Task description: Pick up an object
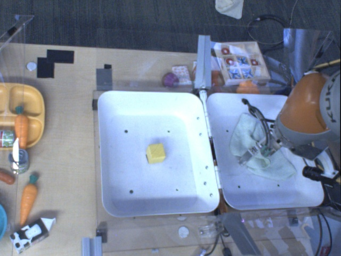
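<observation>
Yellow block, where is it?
The yellow block sits near the middle of the left bin, far from the cloth in the right bin.

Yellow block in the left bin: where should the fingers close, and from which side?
Come straight down on the yellow block and close across its two opposite flat sides. It sits alone near the middle of the left bin, slightly turned, so rotate the gripper to match.

No readable text, label, brand or number anywhere. Patterned box [239,62] behind bins carries red and blue printed squares, lettering too small to read.
</observation>
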